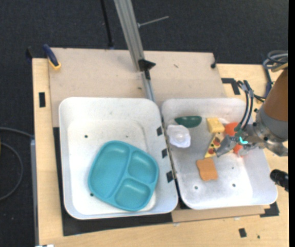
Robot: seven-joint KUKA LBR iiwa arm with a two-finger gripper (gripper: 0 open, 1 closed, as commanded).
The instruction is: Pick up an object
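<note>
In the right bin lie a dark green bowl-shaped piece, a clear plastic cup, a yellow block, an orange-brown square and small yellow and red pieces. My gripper hangs low over the bin's right middle, right beside the small yellow and red pieces and just below the yellow block. An orange-red bit shows at the gripper's tip; I cannot tell whether it is held.
The left bin holds a teal divided plate. A grey metal post rises behind the bins. Cables run by the arm at the right edge. A yellow-handled tool lies at the bench's back left corner.
</note>
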